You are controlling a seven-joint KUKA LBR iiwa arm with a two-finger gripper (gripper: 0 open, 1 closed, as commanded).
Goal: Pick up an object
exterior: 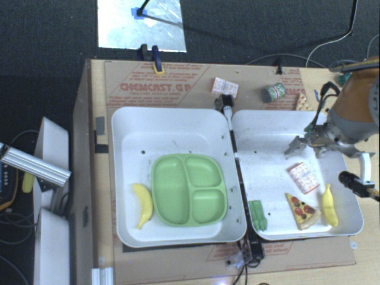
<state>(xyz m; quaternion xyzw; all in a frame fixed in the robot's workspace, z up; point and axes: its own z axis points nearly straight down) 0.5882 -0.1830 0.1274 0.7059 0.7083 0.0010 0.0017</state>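
Note:
My gripper (pixel 307 149) hangs over the upper right part of the right bin (pixel 267 159), fingers spread and nothing between them. Just below it lies a small red and white packet (pixel 303 177). Toward the bin's front sit a toy pizza slice (pixel 301 210) and a yellow banana (pixel 329 205) side by side. A green block (pixel 257 214) rests by the bin's front left wall. In the left bin (pixel 172 113) a green divided plate (pixel 190 189) lies flat, with a second yellow banana (pixel 142 204) at its left edge.
Behind the bins, on the cardboard, stand a small green can (pixel 275 92) and a white packet (pixel 225 87). The divider between the bins (pixel 233 153) runs front to back. The right bin's floor left of the gripper is bare.

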